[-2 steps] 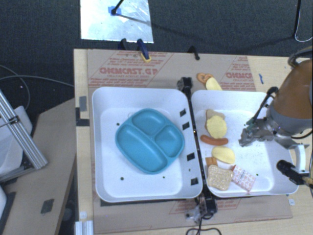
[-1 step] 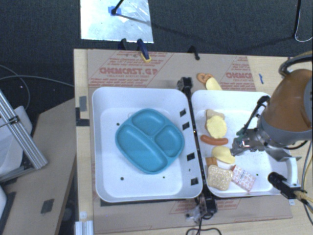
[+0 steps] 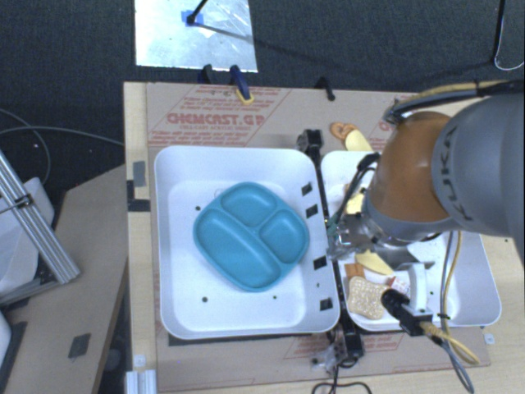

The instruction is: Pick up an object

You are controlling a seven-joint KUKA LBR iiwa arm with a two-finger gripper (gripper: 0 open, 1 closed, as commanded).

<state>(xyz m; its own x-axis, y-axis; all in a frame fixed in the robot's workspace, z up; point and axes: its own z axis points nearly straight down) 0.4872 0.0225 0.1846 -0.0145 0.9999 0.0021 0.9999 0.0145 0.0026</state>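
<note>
Spanning the cardboard-topped bench [image 3: 221, 113], two white bins [image 3: 184, 302], dark carpet [image 3: 66, 48] — beyond.

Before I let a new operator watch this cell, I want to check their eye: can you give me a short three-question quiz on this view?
1. True or false: the blue divided plate lies in the left bin.
2. Multiple choice: the slice of toast lies in (A) the left bin, (B) the right bin, (C) on the cardboard behind the bins.
3. Fill in: the arm hangs over the ____ bin.

Key: 1 true. 2 B; it lies near that bin's front edge, close to the divider. 3 right.
</note>
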